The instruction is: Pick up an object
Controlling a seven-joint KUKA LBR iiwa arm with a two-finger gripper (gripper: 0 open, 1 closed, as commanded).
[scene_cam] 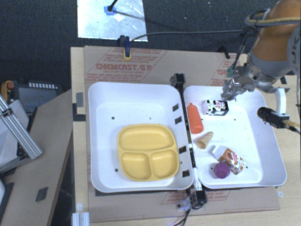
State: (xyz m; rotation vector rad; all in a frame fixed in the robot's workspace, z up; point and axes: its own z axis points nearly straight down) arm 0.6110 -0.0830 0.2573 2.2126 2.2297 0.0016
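Arm over the right bin [268,140], gripper [229,94] above its far edge.
Whether the fingers are apart cannot be told. Just beside the gripper lies a black-and-white carton [216,107]; the left bin [101,126] holds a yellow divided tray [147,151].

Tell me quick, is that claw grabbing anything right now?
Claw: cannot be told; it hangs at the far edge of the right bin, just above the black-and-white carton, and nothing shows in its grip.
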